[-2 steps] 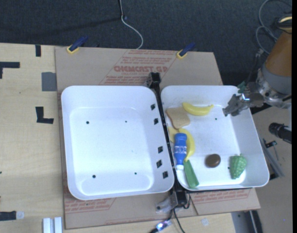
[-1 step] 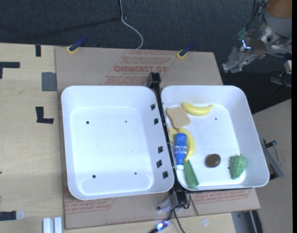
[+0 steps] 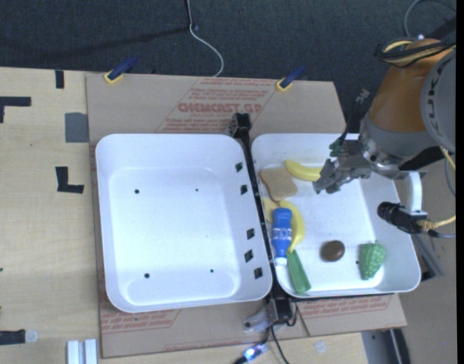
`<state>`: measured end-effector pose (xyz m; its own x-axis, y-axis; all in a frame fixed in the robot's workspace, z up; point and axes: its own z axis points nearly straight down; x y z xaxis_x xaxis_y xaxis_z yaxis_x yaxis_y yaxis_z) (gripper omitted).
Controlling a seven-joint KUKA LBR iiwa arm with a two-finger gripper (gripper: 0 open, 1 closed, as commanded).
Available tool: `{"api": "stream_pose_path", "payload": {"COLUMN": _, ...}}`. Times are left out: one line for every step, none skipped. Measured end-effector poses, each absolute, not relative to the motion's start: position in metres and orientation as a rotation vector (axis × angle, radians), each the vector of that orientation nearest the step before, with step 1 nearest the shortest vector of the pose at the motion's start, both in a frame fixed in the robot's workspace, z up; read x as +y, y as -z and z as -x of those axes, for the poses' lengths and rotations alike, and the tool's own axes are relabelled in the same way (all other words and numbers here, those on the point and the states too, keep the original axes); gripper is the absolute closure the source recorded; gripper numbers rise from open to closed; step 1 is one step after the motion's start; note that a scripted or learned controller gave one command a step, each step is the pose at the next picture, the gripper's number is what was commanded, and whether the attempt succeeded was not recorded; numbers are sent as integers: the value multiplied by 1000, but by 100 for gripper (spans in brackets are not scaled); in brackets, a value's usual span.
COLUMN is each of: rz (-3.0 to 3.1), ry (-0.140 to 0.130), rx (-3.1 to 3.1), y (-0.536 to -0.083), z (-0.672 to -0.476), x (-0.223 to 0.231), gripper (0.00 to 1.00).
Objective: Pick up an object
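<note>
The right bin (image 3: 368, 203) holds a yellow banana (image 3: 302, 171) near its far side and a tan slab (image 3: 277, 182) just left of it. Along the bin's left wall lie a blue bottle (image 3: 282, 229) over a yellow piece and a green tube (image 3: 297, 271). A brown round object (image 3: 333, 251) and a green knobbly object (image 3: 371, 258) rest near the front. My gripper (image 3: 328, 182) hangs just right of the banana's end, over the bin floor. Nothing shows between its dark fingers.
The left bin (image 3: 171, 218) adjoins the right one along a black divider (image 3: 251, 203). Both sit on a cardboard sheet (image 3: 209, 105) clamped at the back. The arm's orange band (image 3: 402, 97) and grey wrist overhang the right bin's far right corner.
</note>
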<state>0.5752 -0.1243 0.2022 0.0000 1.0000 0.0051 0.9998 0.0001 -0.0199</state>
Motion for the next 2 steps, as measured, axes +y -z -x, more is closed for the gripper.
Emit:
{"api": "stream_pose_path", "payload": {"rz": 2217, "ry": 0, "rx": -2228, "y": -160, "z": -671, "x": -127, "gripper": 100}}
{"api": "stream_pose_path", "payload": {"rz": 2216, "ry": -10, "rx": -2215, "y": -122, "z": -601, "x": -122, "gripper": 100}}
